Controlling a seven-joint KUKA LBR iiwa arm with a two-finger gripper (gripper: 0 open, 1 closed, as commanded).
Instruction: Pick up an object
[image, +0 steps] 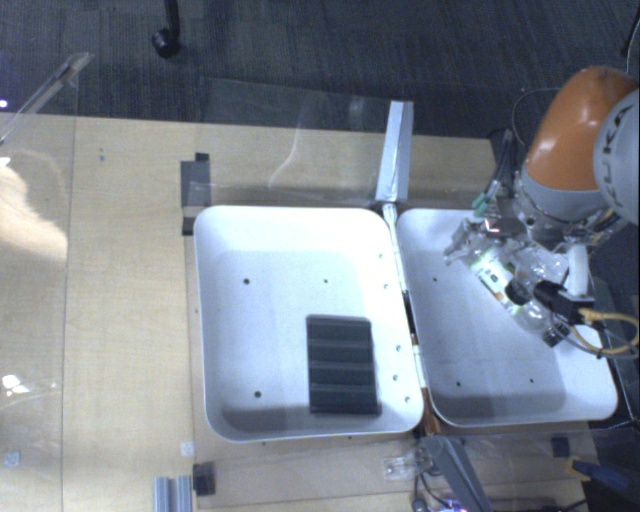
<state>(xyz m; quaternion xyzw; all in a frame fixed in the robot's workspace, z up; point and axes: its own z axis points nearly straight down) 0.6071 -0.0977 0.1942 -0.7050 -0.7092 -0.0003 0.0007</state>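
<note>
A black ribbed rectangular block (342, 365) lies flat in the left white bin (230, 300), near its front edge and right of the middle. My gripper (480, 250) hangs over the upper part of the right white bin (470, 380), well to the right of the block and apart from it. The grey arm with its orange band (575, 130) comes in from the right above that bin. A small pale greenish piece shows at the gripper's body, too small to tell what it is.
The divider (405, 300) between the two bins runs between the gripper and the block. A grey metal bar (395, 150) stands behind the bins. A clear plastic sheet (60, 300) covers the wooden bench on the left.
</note>
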